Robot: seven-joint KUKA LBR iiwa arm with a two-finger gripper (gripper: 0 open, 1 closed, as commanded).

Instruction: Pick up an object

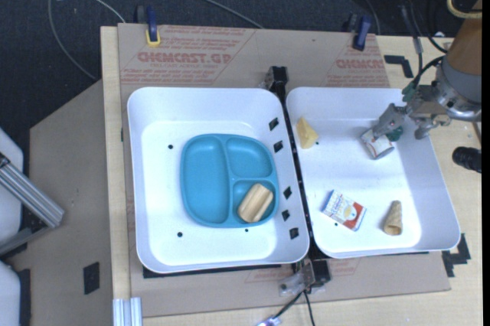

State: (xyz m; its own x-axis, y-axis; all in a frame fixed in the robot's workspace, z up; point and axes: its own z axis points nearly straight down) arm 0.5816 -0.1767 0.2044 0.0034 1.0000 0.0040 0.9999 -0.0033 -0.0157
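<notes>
- White plastic makes up both bins: the left bin (145,164) fills the centre-left of the frame, the right bin (436,187) the centre-right, and they meet along a black clipped seam down the middle.
- Inside the left bin lies a blue divided plate (210,179), with a tan bread-like piece (256,203) resting in its lower right compartment.
- Toward the upper left of the right bin, just beside the seam, sits a small yellow wedge (306,133).
- Near that bin's lower edge lie a small white, blue and red packet (342,210) and, well apart to its right, a tan cone-shaped piece (393,218).
- From the right edge of the frame the grey arm reaches in, and its gripper (380,144) hangs over the upper middle of the right bin.
- How wide the claw stands I cannot tell; the tip is a small grey blur, and nothing is plainly seen between it.
- No loose object lies directly beneath the tip; the wedge, packet and cone are each some way off.
- Risk, as I judge it: a descent from here would likely close on bare bin floor and lift nothing.
- A second risk is the flat packet, which could slide on the smooth plastic rather than be gripped.
</notes>
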